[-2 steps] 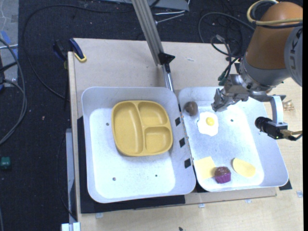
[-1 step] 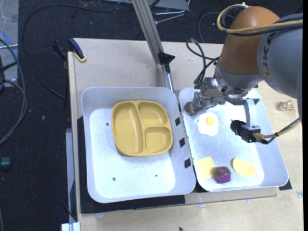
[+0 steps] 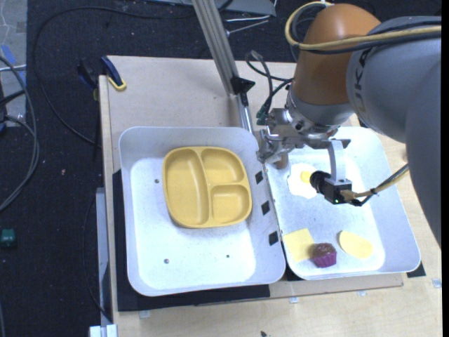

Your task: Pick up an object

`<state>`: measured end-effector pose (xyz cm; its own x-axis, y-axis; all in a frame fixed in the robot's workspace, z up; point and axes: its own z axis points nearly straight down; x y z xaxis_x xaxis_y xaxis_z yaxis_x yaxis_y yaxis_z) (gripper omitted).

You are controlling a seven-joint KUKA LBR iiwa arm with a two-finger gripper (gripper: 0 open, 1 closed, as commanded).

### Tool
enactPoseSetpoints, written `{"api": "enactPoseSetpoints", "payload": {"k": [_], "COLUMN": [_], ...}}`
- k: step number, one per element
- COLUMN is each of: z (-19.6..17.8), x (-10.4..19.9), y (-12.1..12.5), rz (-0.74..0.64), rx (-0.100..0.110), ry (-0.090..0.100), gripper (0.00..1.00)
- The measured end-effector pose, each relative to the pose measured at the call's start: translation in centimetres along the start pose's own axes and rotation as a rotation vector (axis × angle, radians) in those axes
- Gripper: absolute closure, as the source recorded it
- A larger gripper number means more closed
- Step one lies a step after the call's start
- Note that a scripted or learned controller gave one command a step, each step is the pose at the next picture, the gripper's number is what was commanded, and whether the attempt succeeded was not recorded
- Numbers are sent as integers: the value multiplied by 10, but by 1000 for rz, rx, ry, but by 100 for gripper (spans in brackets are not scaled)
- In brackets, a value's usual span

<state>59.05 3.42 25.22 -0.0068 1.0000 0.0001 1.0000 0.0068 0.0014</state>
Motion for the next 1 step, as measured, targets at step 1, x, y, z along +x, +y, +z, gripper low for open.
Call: {"api": "enactPoseSetpoints", "payload": {"k": [1], "z": [21], "x": [57], "y": [10], "rz": [-1], "rx": [1], "ry": [0], "gripper": [100]}}
